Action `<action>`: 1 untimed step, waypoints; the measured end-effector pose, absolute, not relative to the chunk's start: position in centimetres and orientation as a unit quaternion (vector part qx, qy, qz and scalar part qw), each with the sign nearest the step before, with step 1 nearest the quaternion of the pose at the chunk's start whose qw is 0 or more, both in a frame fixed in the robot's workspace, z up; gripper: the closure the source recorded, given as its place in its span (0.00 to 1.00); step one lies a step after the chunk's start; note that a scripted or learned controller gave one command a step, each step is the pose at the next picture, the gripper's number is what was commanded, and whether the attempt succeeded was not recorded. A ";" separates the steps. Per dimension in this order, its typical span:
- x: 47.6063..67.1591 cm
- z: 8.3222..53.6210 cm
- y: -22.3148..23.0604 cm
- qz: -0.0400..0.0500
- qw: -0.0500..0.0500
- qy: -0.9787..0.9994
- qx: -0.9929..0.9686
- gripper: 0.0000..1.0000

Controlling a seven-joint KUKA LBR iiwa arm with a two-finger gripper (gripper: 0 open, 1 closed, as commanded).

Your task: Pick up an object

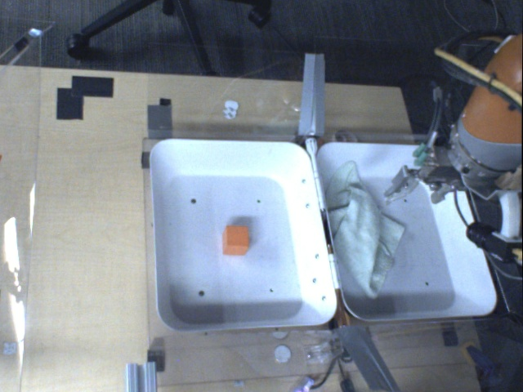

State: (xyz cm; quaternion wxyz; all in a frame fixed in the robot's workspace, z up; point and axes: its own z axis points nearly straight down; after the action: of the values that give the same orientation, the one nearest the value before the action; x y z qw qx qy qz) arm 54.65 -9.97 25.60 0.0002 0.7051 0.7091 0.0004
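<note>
Dark carpet lies behind a pale wooden desk [82,219], with a chair base [172,11] at the upper left. On the desk sit two shallow white bins, side by side and touching along a central seam.

Left bin [180,170]: one small orange cube [236,240] rests on the floor, slightly below centre, well apart from every wall. Nothing touches it.

Right bin [458,284]: a crumpled pale cloth [359,227] lies along its left side, against the wall shared with the other bin, running from the upper corner down toward the lower middle.

Arm [490,129]: enters from the right, orange band visible above the wrist. The claw [402,184] hangs over the upper part of the right bin, just beside the cloth's right edge. A slim finger points left and down toward the cloth. Whether the claw is open or closed cannot be told from this angle. Nothing is seen between the fingers.

Assessment: no object is lifted; both cube and cloth lie at rest in their bins. In my judgement the task is at the approach stage, with the cloth the likelier target given its nearness. Descent, closing and lifting all remain. A loose cloth may slip or be caught only by a fold.
</note>
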 end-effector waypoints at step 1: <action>57.2 10.0 -12.5 0.002 0.003 0.786 0.618 0.00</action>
State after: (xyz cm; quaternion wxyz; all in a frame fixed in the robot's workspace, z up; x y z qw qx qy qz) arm 57.22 -12.47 9.97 0.0026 0.6176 0.7865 0.0017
